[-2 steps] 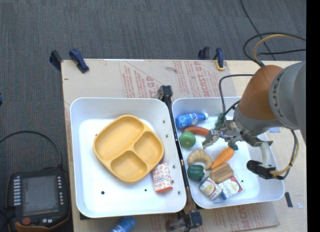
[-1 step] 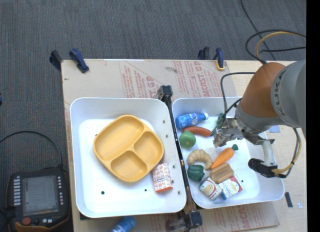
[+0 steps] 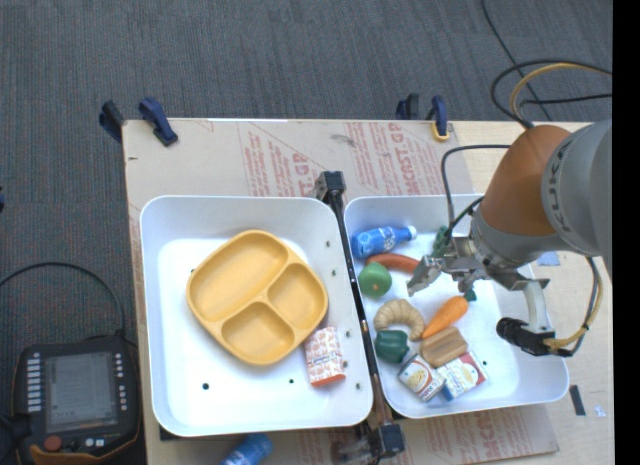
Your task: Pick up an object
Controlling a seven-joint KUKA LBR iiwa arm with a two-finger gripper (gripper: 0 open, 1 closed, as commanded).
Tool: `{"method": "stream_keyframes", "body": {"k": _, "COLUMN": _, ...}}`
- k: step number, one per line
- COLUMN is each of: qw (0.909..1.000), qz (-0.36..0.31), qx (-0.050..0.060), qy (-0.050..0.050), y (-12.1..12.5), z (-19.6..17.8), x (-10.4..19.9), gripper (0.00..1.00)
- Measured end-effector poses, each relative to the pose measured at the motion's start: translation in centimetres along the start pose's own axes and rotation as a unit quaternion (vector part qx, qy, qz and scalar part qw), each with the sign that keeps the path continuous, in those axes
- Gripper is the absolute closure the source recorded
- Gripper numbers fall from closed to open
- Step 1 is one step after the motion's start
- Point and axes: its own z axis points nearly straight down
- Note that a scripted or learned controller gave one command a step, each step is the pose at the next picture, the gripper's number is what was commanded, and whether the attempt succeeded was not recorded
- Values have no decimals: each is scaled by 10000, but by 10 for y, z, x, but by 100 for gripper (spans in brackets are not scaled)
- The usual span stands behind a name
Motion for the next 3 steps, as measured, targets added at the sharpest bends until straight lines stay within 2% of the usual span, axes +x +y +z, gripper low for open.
{"method": "stream_keyframes", "body": {"k": 1, "qw": 10000, "qz": -13, "qx": -9, "qy": -7, "y": 43, "z": 9, "x": -44, "gripper": 0}}
{"method": "stream_keyframes", "body": {"k": 2, "qw": 10000, "qz": -35, "qx": -7, "qy": -9, "y": 65, "z": 10, "x": 2, "gripper": 0}}
{"method": "stream_keyframes", "body": {"k": 3, "qw": 10000, "qz": -53, "qx": -5, "qy": -9, "y": 66, "z": 0, "x": 3, "gripper": 100}}
